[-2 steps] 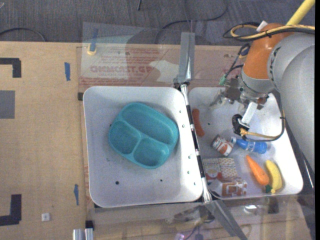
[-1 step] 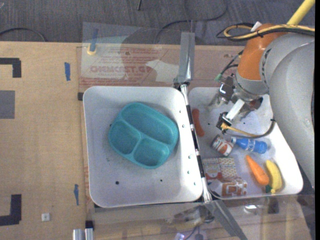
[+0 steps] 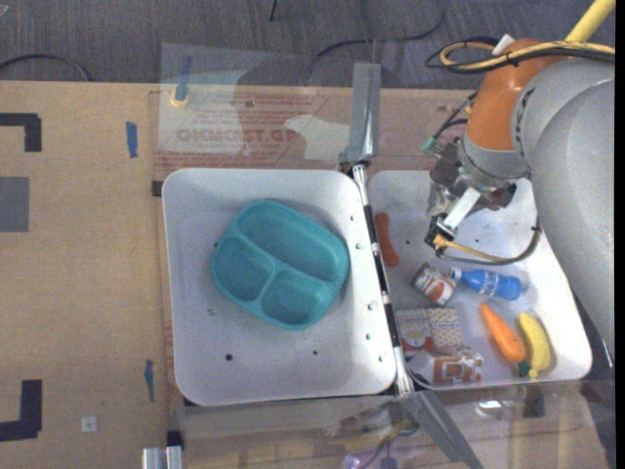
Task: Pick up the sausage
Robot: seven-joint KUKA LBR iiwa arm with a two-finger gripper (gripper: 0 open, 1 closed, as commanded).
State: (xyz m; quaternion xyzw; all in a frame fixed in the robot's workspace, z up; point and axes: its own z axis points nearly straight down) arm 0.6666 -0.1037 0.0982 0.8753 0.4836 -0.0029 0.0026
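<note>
The sausage is a small reddish-brown link lying lengthwise at the left wall of the right bin, near its back. My gripper hangs over the back middle of that bin, to the right of the sausage and apart from it. Nothing shows held by the gripper.
The left bin holds a teal divided plate. In the right bin lie a small can, a blue bottle, a carrot, a banana and two small cartons, all nearer the front than the sausage.
</note>
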